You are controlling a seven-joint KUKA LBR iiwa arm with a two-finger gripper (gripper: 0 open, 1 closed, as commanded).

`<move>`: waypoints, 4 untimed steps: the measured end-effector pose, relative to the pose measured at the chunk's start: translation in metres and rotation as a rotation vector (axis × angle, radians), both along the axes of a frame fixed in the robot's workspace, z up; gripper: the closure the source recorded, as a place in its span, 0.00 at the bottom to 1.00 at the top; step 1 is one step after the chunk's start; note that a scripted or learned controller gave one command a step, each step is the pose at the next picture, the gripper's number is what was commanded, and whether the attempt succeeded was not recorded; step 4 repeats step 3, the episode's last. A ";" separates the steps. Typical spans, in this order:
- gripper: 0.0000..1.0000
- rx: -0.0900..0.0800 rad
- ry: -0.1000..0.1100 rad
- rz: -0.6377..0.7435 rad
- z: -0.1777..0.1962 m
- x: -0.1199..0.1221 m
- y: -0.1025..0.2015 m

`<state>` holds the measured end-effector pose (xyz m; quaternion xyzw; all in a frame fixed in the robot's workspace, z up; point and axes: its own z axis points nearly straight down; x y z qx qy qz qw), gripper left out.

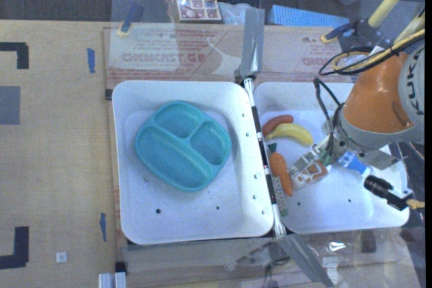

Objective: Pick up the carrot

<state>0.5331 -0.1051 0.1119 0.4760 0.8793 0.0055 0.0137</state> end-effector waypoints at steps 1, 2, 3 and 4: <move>0.00 0.002 0.003 -0.042 0.000 -0.001 0.000; 0.00 0.004 0.006 -0.093 -0.001 -0.002 0.000; 0.00 0.005 0.008 -0.096 -0.001 -0.003 0.000; 0.00 0.005 0.008 -0.096 -0.001 -0.003 0.000</move>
